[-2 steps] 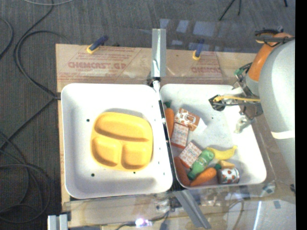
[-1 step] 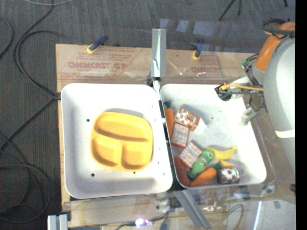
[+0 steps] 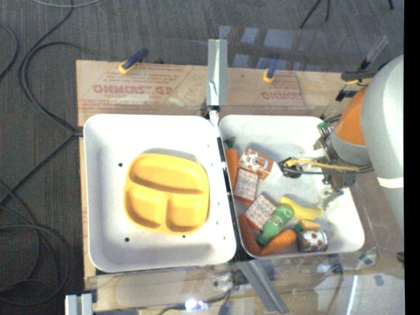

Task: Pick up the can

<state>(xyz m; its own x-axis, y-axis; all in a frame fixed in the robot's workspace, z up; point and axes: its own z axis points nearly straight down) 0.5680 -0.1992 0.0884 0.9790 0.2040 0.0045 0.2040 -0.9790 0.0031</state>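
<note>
Your pincer (image 3: 330, 190) hangs over the right side of the right bin (image 3: 289, 125), below the grey arm with its orange band that reaches in from the right. From this slant you cannot tell whether the pincer is apart or together, and you can see nothing clamped in it.

The can (image 3: 313, 240), red and white, lies in the bin's near right corner. It sits toward the bottom of the view from the pincer and slightly to its left, clearly apart from it. A yellow banana (image 3: 303, 209) lies between the two, just left of the pincer.

To the can's left you find an orange carrot (image 3: 280, 241) right beside it, and a green bottle (image 3: 275, 220) lying slantwise above the carrot. Further left, three red-and-white cartons run down the bin's middle: one (image 3: 255, 163) at the top, one (image 3: 246, 184) below it and one (image 3: 260, 210) next to the bottle. A second carrot (image 3: 231, 167) lies along the left wall.

The left bin (image 3: 98, 133) holds a yellow divided tray (image 3: 168, 192) near its middle, well apart from the pincer.
</note>
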